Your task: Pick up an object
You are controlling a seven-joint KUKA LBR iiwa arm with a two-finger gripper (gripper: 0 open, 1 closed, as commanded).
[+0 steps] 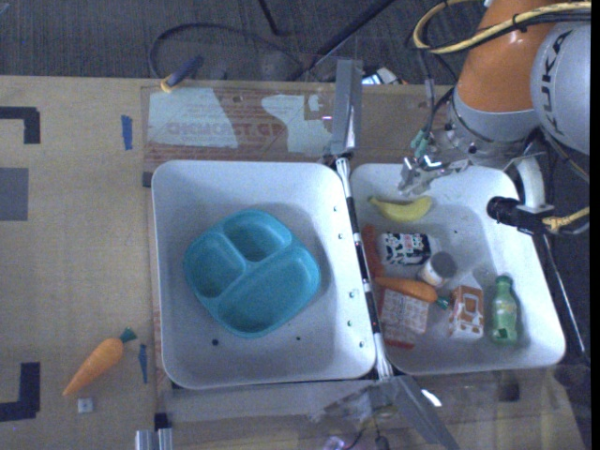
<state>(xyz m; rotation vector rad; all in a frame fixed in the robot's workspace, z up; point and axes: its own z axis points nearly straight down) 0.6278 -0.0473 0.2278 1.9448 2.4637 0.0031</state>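
The hand (419, 171) hangs at the upper edge of the right bin (548, 331), in the upper right of the frame, below the arm's orange band (502, 40). Whether it is open or closed cannot be told at this size; nothing shows in its grip. Just below it, close to touching in the picture, lies a banana (401, 207) against the bin's upper wall.

Further down the same bin sit the other things: a black-and-white patterned carton (406, 248) below the banana, a small round-capped container (437, 269) to its right, an orange carrot-like piece (410, 290) under that, a red-and-white packet (404, 316), a small orange-and-white carton (466, 311), and a green bottle (503, 310) at the lower right.

The left bin (178, 345) holds a blue divided plate (251, 271). A toy carrot (94, 365) lies on the bench (66, 251) at the lower left, well apart from both bins.
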